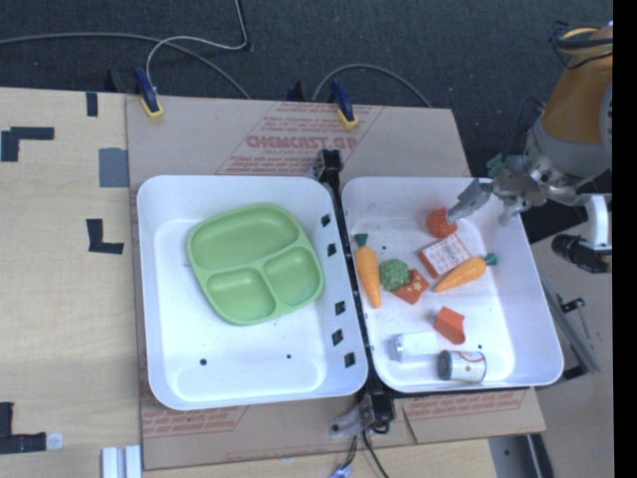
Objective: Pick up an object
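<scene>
**Hand poised over the right bin's far edge**

On the surface (70, 267), the left shallow white bin (159, 297) carried a pale green plastic plate with three compartments (257, 262), lying a little towards the bin's far left part and tilted in plan.

The right shallow white bin (523, 337) sat just beside it, their inner walls touching along a black joint. Near its left edge lay an orange toy carrot with a green top (367, 274), pointing along that edge. Just beside it sat a small green toy broccoli (394, 273), touching a red toy block (412, 287). Towards the near edge lay a white cylindrical bottle (410, 345) and, next to it, a grey and white can on its side (462, 365). A red-orange wedge-shaped toy (449, 324) lay above them, near the bin's middle. Further back were a white and red flat packet (444, 254), a second orange toy carrot (462, 273) resting against its right side, and a small red toy piece (440, 222) close to the far edge.

The grey two-finger hand (490, 201) hovered over the bin's far right corner, its fingers spread apart with nothing between them, one fingertip just beside the small red piece.
</scene>
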You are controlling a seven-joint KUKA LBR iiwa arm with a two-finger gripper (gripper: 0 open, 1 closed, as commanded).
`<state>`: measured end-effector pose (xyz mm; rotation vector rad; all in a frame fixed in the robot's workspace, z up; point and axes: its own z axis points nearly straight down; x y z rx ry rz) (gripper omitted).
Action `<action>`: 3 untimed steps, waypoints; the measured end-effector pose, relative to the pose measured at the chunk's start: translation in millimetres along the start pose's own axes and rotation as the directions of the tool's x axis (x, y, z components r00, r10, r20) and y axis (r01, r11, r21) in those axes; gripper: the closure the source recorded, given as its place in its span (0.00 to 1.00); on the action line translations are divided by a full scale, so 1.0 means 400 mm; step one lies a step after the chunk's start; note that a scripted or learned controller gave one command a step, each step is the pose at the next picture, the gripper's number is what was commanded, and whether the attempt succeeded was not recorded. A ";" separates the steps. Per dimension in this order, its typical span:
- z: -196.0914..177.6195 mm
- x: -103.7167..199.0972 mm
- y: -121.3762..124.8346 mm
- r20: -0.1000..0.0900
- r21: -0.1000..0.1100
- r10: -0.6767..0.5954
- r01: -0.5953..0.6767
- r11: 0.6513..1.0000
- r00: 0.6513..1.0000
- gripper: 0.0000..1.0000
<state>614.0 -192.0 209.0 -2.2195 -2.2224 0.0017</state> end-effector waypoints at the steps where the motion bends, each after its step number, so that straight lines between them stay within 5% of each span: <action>1: 0.305 0.028 0.141 0.002 -0.006 -0.002 0.002 1.000 1.000 0.00; 2: 0.280 0.027 0.141 0.005 -0.006 -0.003 0.003 1.000 1.000 1.00; 3: 0.031 0.250 0.139 -0.001 -0.004 -0.002 0.002 1.000 1.000 1.00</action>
